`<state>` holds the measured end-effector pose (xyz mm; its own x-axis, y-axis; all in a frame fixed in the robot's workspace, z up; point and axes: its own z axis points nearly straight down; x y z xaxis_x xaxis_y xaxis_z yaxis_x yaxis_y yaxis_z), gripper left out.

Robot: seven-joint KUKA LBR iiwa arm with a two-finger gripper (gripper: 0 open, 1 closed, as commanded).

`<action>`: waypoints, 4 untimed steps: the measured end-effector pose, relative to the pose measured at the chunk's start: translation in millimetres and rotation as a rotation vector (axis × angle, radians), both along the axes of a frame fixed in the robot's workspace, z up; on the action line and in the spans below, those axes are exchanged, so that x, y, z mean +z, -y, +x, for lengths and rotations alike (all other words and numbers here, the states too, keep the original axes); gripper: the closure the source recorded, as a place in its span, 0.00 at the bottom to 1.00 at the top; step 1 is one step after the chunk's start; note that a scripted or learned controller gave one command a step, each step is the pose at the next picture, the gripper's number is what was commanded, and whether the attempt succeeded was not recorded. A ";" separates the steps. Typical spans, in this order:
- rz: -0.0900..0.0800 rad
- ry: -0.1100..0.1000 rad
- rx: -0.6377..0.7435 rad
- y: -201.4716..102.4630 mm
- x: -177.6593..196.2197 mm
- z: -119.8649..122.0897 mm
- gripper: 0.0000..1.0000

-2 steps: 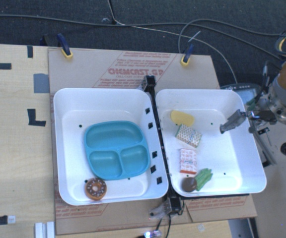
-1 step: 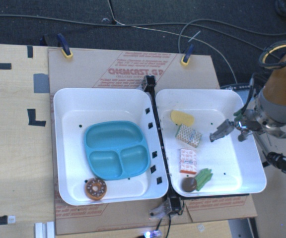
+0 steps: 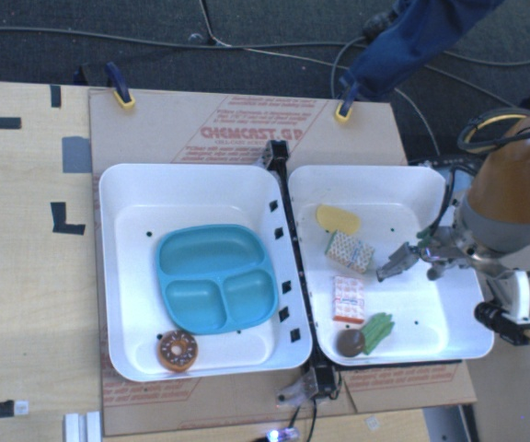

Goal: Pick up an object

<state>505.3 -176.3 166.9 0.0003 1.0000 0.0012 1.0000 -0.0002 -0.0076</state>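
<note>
Two white bins sit side by side. The right bin point(image 3: 431, 187) holds a patterned pouch point(image 3: 350, 251), a yellow piece point(image 3: 338, 218), a red-and-white packet point(image 3: 348, 299) and a green toy point(image 3: 376, 330). The gripper point(image 3: 396, 263) hovers over mid-bin, nothing between its fingers; the approach step is in hand. Whether the jaws are spread cannot be told. Next: descend onto the pouch.

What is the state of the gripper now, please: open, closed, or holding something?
Two-finger gripper: over the right white bin, holding nothing visible; open or closed cannot be told.
</note>
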 end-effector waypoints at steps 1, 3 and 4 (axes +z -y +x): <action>0.000 0.001 0.000 2.9 -53.2 -10.9 0.00; -0.002 0.011 0.002 -7.9 13.6 -11.7 1.00; -0.002 0.011 0.002 -8.0 49.9 -10.6 1.00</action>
